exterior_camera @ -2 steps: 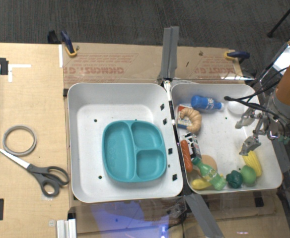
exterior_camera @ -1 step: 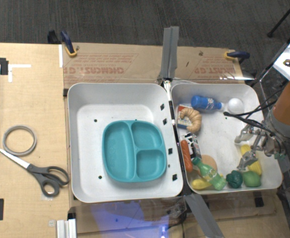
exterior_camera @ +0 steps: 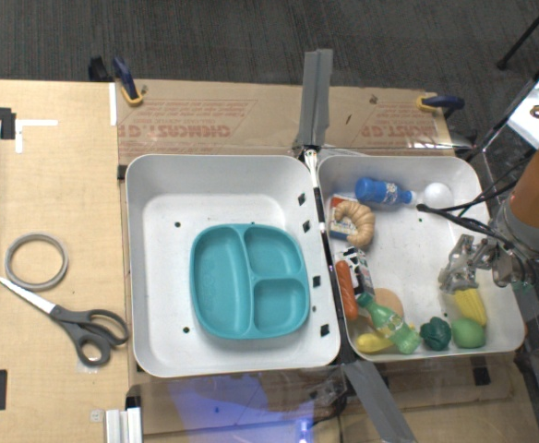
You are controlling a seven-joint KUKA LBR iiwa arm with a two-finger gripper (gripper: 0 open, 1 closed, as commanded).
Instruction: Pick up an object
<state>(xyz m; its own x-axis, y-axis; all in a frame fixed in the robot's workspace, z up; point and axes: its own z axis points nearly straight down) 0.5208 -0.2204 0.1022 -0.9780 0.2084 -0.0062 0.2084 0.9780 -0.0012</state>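
My gripper (exterior_camera: 458,270) hangs low over the right side of the right bin (exterior_camera: 408,169), its metal fingers pointing left and down just above a yellow corn cob (exterior_camera: 471,305). Nothing shows between the fingers, and their spread is unclear. In the same bin lie a blue bottle (exterior_camera: 381,192), a white ball (exterior_camera: 435,194), a tan croissant (exterior_camera: 356,222), an orange carrot (exterior_camera: 346,289), a green bottle (exterior_camera: 391,326), a banana (exterior_camera: 371,343), broccoli (exterior_camera: 435,333) and a lime (exterior_camera: 469,334).
The left bin (exterior_camera: 159,192) holds a teal divided plate (exterior_camera: 249,281). On the bench to the left lie scissors (exterior_camera: 71,322) and a tape roll (exterior_camera: 36,260). Black cables (exterior_camera: 454,212) cross the right bin's far right corner.
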